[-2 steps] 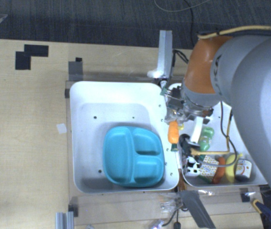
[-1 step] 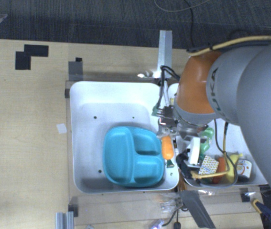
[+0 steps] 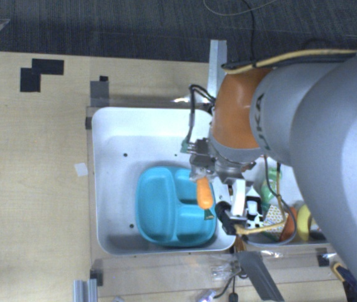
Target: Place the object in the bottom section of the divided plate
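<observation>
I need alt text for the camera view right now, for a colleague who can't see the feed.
A grey arm with an orange band reaches in from the right over the left white bin, its tool above the right edge of a blue divided plate, with an orange carrot-like object at its tip. The right bin holds assorted items.

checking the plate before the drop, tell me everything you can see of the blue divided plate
The blue plate is a glossy, plastic-looking dish with rounded corners, lying flat in the left white bin, toward its lower right. Raised ridges split it into one long section on its left side and smaller ones on its right. The sections in view look bare. An orange carrot hangs over its right edge, under the arm's tool; whether the carrot touches the plate cannot be told. The arm hides part of its right side.
</observation>
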Tool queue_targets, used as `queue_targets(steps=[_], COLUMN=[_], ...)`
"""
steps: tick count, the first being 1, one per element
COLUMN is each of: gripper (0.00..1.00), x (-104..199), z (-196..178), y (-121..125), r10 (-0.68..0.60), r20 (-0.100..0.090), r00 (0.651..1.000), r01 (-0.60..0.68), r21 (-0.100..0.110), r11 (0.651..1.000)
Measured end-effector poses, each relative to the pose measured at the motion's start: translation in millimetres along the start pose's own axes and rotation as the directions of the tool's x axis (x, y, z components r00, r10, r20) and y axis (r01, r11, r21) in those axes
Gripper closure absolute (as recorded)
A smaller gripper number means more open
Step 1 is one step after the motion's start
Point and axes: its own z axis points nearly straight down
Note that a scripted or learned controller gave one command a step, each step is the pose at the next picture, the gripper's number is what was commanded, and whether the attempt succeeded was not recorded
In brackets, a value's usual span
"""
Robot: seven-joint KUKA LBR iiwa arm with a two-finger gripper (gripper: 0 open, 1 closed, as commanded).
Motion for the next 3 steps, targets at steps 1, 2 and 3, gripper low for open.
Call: queue_targets(steps=[1, 2, 3], gripper=[1.00, 1.00, 1.00], x=[46.1, 78.1, 40.3], z=[-7.6, -10.1, 32.2], y=[-10.8, -29.9, -41.0], r10=[-0.123, 0.167, -0.054], r20=[0.001, 0.001, 0.001], r00=[0.992, 0.986, 0.999], r01=[0.123, -0.167, 0.054], r21=[0.000, 0.000, 0.002], r11=[0.992, 0.986, 0.999])
